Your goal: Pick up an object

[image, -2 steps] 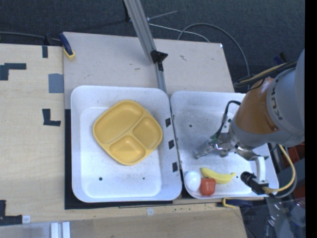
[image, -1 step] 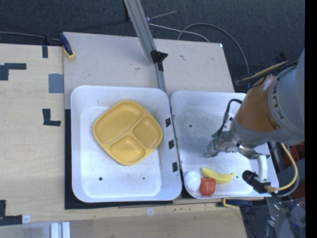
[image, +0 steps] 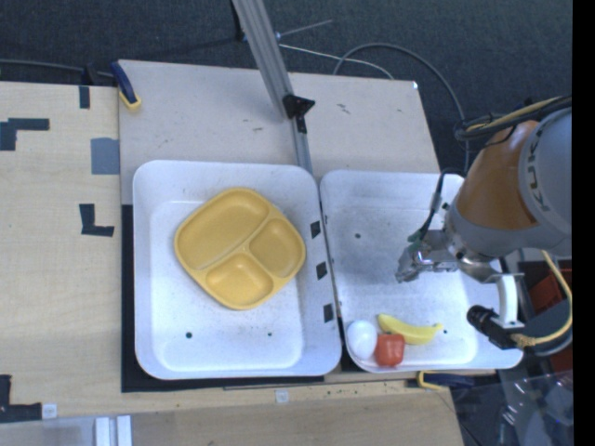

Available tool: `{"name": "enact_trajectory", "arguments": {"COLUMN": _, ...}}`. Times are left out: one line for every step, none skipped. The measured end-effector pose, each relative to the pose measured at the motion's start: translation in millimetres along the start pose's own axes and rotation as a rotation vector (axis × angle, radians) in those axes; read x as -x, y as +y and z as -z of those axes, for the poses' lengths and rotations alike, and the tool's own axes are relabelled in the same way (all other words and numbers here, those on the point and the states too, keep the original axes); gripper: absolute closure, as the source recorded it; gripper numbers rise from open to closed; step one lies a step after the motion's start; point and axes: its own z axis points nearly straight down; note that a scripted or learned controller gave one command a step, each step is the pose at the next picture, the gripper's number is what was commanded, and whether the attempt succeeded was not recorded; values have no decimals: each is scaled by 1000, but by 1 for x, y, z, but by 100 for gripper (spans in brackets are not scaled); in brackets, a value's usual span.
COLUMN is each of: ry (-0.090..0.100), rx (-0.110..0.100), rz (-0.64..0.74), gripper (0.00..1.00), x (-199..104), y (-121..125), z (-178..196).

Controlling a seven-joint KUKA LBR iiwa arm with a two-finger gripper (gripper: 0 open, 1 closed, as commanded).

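Overhead camera: gripper [image: 410, 266] hangs over bare floor of the right bin [image: 372, 212], and whether it is released or clenched I cannot tell. Nothing shows in its grasp. The likely targets sit crowded in that bin's near corner: a banana [image: 410, 329], a red pepper-like piece [image: 390, 349] and a white egg-shaped object [image: 360, 337], touching one another. A yellow divided plate [image: 240, 247] lies in the left bin [image: 149, 249]. Descending here would probably close on nothing; reaching the cluster risks nudging neighbours or striking the bin wall.
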Motion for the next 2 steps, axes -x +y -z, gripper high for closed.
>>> {"name": "enact_trajectory", "arguments": {"ry": -1, "rx": 1, "rz": -1, "gripper": 100, "x": 8, "y": -6, "z": 51}}
{"name": "enact_trajectory", "arguments": {"ry": -2, "rx": 4, "rz": 0, "gripper": 100, "x": 13, "y": -2, "z": 113}}
